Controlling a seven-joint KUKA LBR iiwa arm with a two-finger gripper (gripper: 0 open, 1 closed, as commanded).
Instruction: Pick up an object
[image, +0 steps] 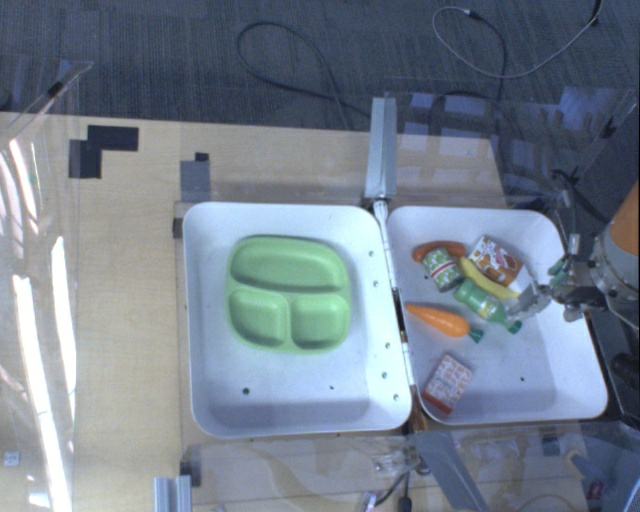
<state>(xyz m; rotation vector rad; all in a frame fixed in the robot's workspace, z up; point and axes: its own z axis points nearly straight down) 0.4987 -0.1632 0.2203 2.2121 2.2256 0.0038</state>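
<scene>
Right, from the overhead camera, two white bins sit side by side on the pale wooden surface (110, 330). The left bin (200, 330) holds one item, a green divided tray (290, 292), lying flat near the middle with its long compartment toward the far side.

Over to the right bin (570, 380), where all the pickable objects are. They crowd its left half. At the far end there's a reddish sausage (440, 249), with a small can (439, 266) touching it just below. Beside those lies a yellow banana (485, 282), slanting down to the right, with a colourful snack packet (496, 260) resting against its upper side. A green bottle (482, 303) lies on its side just under the banana. An orange carrot (440, 319) lies near the divider, pointing left. A small red-and-white box (449, 381) sits apart from the rest, near the bin's front wall.

And the gripper (560, 290) is low over the right side of that bin, its tip right at the bottle's right end, close to the banana's tip too. I cannot tell whether it is open or closed, and nothing is visibly held. The arm's orange band (625, 235) shows at the right edge.
</scene>
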